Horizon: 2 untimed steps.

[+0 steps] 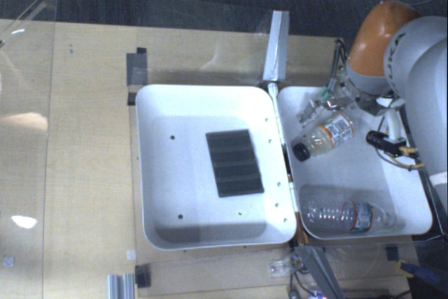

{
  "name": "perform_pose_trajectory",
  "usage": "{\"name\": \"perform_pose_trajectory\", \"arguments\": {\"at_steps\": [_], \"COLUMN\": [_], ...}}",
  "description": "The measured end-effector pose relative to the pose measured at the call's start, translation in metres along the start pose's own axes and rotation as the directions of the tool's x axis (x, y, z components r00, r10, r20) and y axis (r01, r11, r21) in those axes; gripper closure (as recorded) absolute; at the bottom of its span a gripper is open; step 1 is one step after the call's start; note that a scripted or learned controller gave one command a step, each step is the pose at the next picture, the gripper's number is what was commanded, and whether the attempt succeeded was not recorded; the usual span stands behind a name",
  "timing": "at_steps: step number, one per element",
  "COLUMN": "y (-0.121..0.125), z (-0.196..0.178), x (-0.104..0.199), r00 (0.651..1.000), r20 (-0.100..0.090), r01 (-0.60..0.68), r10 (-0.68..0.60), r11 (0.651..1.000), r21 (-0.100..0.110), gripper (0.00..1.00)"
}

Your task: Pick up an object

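A small clear bottle (327,136) with a black cap lies tilted in the right bin (395,182), its cap pointing toward the left wall. My gripper (320,107) hangs just above and behind this bottle, at the bin's far left part. Whether it touches the bottle is not visible. A larger clear plastic bottle (348,215) lies on its side along the near wall of the same bin. A black ribbed rectangular block (234,163) rests flat in the middle of the left bin (162,150).
The grey arm with its orange band (381,38) covers the right bin's far right corner. A metal post (276,47) stands behind the gap between the bins. Cables (393,145) hang near the right bin's right wall.
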<state>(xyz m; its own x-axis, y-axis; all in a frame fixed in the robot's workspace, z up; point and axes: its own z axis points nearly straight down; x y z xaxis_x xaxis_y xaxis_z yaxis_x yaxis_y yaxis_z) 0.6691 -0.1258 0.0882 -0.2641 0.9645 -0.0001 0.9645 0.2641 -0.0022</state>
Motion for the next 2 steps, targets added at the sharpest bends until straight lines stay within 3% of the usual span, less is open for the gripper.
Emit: {"name": "perform_pose_trajectory", "arguments": {"at_steps": [1,2], "y": [0.011,-0.008], "z": [-0.085,-0.035], "x": [0.035,0.026], "r00": [0.994,1.000], "r20": [0.001,0.002], "r01": [-0.112,-0.003], "r10": [0.112,0.003], "r11": [0.994,1.000], "r21": [-0.011,-0.009], "gripper": [0.00,0.00]}}
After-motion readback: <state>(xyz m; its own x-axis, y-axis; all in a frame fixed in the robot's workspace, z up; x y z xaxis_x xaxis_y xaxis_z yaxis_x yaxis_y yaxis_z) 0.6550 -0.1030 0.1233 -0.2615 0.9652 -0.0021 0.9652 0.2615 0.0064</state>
